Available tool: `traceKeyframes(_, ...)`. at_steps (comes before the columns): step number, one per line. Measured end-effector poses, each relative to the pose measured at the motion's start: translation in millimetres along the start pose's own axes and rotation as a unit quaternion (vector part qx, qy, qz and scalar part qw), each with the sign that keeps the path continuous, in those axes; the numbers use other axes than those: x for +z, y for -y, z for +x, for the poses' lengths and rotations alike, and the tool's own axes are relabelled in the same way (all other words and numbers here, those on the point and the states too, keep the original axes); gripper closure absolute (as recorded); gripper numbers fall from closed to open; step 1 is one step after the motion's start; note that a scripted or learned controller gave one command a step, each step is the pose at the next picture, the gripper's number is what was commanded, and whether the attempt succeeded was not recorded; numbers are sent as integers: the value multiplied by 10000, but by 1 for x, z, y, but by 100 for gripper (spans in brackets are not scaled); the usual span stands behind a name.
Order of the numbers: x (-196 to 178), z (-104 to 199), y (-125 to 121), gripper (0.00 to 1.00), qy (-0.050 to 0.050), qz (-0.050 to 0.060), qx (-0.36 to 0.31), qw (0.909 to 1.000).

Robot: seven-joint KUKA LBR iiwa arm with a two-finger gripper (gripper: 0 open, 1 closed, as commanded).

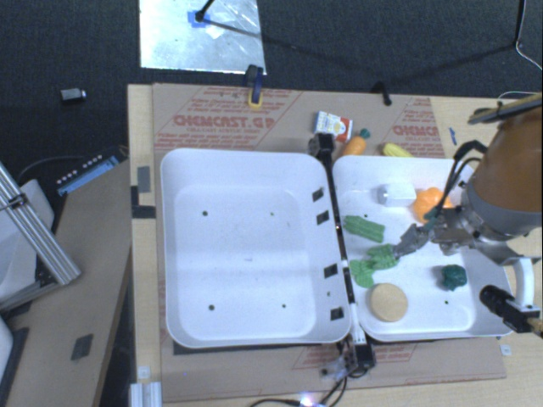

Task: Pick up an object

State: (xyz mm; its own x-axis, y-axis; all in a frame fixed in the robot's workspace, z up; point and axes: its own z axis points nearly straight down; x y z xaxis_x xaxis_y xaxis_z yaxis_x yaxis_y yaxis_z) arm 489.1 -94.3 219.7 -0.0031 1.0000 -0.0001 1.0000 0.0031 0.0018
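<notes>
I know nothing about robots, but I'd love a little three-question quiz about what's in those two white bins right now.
1. True or false: the round tan disc lies in the left bin.
2. Which toy is nearest the gripper? A) dark green lump B) light green piece C) orange piece
3. Fill in: the arm reaches in from the view's ____ side.

Key: 1 false, it lies in the right bin; 2 B; 3 right.

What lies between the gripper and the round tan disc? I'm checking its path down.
In the camera view, only bare white bin floor separates the gripper from the tan disc; a green piece sits just left.
</notes>
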Motion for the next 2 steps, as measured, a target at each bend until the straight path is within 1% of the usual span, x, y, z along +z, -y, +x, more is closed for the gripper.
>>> traceKeyframes(1, -11, 0, -1, 100, 0, -17, -12, 10000)
traceKeyframes(2, -261, 18, -11, 100, 11, -102, -17, 9999)
